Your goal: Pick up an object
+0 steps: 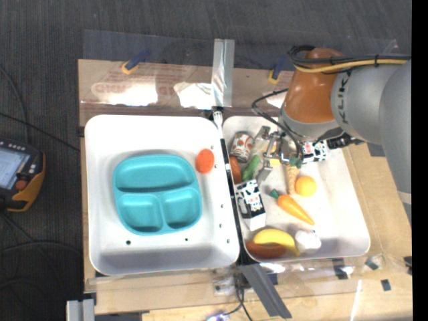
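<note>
My gripper reaches down into the upper part of the right bin, below the orange wrist band. It hangs over a cluster of items: a printed can just to its left, a green piece below it and a small black-and-white block to its right. Lower in that bin lie a cow-patterned box, a yellow-orange ball, a carrot, a banana on a dark red fruit, and a white lump. I see nothing clearly held.
The left bin holds a teal divided plate and a small orange ball near its right wall. A metal post stands behind the bins' divider. A handheld device lies on the floor at far left.
</note>
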`<state>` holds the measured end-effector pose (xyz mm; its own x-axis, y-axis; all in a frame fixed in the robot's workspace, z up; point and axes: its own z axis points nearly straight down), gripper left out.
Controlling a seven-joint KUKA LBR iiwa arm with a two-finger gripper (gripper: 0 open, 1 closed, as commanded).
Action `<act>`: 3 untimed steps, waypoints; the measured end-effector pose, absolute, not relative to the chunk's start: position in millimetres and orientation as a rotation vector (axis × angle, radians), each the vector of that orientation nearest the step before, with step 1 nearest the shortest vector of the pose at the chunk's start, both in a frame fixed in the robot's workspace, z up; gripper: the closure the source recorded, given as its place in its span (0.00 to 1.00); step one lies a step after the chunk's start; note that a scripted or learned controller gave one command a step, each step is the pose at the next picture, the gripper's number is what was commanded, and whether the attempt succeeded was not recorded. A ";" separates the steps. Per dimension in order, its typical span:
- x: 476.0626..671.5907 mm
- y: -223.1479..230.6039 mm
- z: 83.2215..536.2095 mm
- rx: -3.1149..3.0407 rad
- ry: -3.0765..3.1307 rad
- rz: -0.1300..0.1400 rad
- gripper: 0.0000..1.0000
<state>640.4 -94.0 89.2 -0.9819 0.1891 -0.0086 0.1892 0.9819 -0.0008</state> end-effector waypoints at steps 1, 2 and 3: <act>585.1 -141.7 89.9 0.214 3.124 -0.004 0.00; 650.9 -116.2 89.4 0.037 3.128 -0.005 0.00; 538.6 -120.8 89.9 -0.075 3.134 -0.004 0.00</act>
<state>538.6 -120.8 89.9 -0.9988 -0.0481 -0.0071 -0.0481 0.9988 -0.0027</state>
